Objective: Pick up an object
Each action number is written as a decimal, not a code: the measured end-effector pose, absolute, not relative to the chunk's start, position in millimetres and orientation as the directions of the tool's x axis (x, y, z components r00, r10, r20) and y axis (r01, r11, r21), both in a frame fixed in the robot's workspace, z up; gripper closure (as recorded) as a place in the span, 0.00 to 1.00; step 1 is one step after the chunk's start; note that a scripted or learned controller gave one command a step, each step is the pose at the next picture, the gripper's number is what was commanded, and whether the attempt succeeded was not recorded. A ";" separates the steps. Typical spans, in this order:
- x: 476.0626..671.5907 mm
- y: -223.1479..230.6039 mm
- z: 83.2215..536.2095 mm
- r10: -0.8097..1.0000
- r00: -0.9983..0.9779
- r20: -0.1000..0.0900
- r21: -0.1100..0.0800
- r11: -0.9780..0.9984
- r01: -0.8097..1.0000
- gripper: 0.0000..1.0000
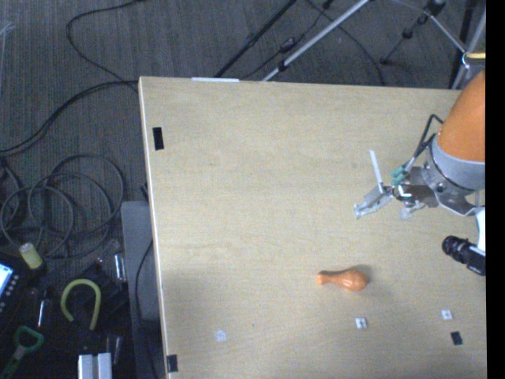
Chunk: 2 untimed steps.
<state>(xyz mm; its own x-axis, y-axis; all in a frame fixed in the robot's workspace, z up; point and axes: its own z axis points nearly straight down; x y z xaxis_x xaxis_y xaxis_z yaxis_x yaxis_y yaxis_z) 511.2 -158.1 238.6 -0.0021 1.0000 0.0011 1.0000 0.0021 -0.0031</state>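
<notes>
- While the gripper [384,198] is hovering over the bench [237,212], its fingers are standing apart, holding nothing.
- An orange pear-shaped object [344,279] is lying below-left of them, well apart, long axis running left-right, narrow end pointing left.

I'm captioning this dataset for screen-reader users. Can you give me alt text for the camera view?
A small orange pear-shaped object lies alone on a light wooden bench top, apart from the gripper, which sits above it in the picture, toward the right edge. Left of the bench, cables lie coiled on a dark carpeted floor.
</notes>
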 end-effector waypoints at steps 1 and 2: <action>583.3 -181.3 181.0 0.998 0.065 0.001 -0.003 -0.065 0.998 0.00; 651.2 -211.3 124.1 1.000 0.009 -0.003 -0.003 -0.009 1.000 0.00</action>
